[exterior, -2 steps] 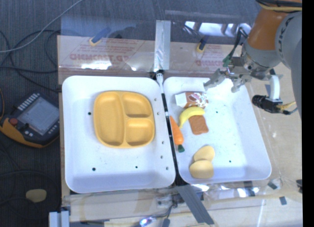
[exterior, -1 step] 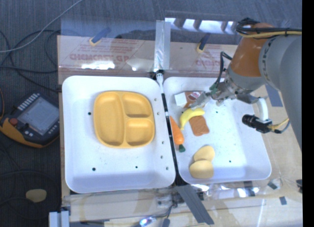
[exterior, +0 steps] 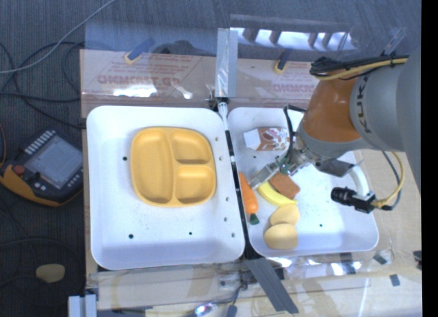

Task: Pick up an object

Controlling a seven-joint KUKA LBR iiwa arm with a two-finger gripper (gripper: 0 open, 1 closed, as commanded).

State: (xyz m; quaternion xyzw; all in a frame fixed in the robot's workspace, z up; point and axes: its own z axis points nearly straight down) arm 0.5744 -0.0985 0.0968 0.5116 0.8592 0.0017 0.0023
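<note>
Arm: grey with an orange band, reaching in from the right over the right bin (exterior: 356, 237).
End effector (exterior: 286, 166): low in the right bin, above the toy food; whether it is open or closed cannot be told.
Brown block (exterior: 285, 186): just below the end effector, lying on the banana (exterior: 272, 195).
Carrot (exterior: 248, 193): along the right bin's left wall.
Potato pieces (exterior: 282, 228): at the near side of the bin, near the banana.
Printed packet (exterior: 268, 138): at the far side of the bin.
Left bin (exterior: 109, 240): holds a yellow divided plate (exterior: 172, 166).
Handheld pendant (exterior: 42, 166): on the floor, left of the desk.
</note>
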